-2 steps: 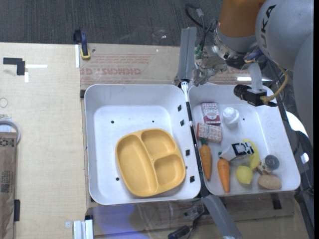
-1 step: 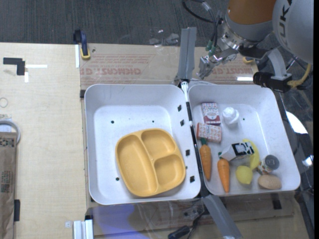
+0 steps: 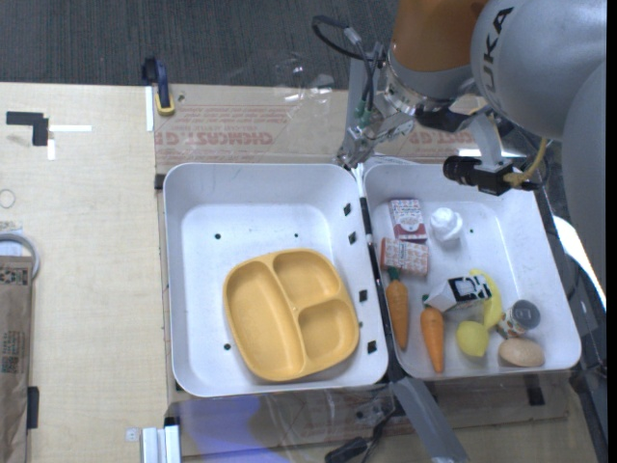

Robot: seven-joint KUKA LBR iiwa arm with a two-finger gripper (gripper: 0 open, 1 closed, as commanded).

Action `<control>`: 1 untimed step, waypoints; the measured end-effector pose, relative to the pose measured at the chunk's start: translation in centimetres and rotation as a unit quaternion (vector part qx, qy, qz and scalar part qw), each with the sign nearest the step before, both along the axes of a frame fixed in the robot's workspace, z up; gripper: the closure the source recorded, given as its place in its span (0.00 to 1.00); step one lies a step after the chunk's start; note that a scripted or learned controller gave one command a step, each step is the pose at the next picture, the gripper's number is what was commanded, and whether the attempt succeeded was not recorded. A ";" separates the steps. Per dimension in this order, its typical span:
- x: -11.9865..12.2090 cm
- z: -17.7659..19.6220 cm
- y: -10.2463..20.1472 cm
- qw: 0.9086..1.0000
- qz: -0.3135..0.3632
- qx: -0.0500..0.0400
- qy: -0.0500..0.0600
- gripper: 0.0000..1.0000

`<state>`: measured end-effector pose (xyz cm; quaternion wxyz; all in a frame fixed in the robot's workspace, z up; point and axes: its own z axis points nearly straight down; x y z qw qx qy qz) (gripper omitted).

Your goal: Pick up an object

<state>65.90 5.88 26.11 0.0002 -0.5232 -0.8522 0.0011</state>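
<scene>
While gripper [image 3: 353, 152] hovers at the bins' far rim, finger state impossible to tell, nothing lifted yet: carrots [image 3: 397, 312] below, still to grab.

left bin [image 3: 193, 287]: yellow divided plate [image 3: 290, 313] | right bin [image 3: 559, 297]: two carrots [image 3: 397, 312], small cartons [image 3: 409, 222], white cap [image 3: 445, 223], lemon [image 3: 471, 339] | gripper [image 3: 355, 152]: above bins' far junction, carrying nothing

A black L-shaped marker [image 3: 29, 123] and white tape strips [image 3: 69, 129] are seen on the pale wooden bench [image 3: 82, 287], left of the bins.
</scene>
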 end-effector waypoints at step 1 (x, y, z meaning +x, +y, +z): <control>0.0 0.0 5.5 0.995 0.097 0.000 -0.001 1.00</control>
